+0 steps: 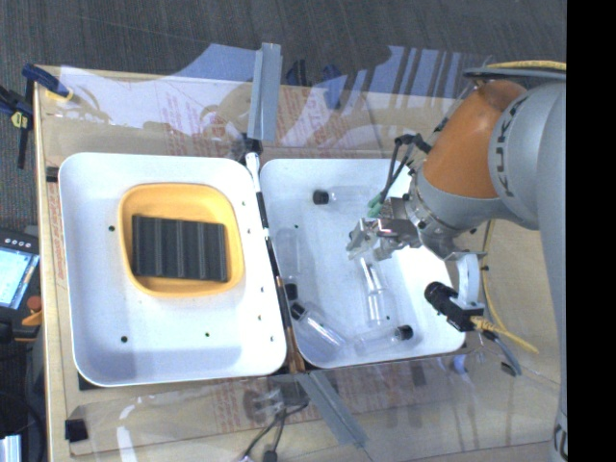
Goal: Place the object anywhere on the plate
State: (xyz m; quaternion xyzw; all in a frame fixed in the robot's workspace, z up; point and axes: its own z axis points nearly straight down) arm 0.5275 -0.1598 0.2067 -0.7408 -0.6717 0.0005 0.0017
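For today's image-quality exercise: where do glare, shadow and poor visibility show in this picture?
Camera view: streaky reflections cross the clear wall behind the bins; soft shadow darkens the left bin's near edge; clear items in the right bin barely stand out from white; the gripper looks slightly soft.

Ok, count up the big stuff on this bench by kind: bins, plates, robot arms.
White bins: 2, the left bin and the right bin
Yellow plate: 1
Robot arm: 1
Total: 4
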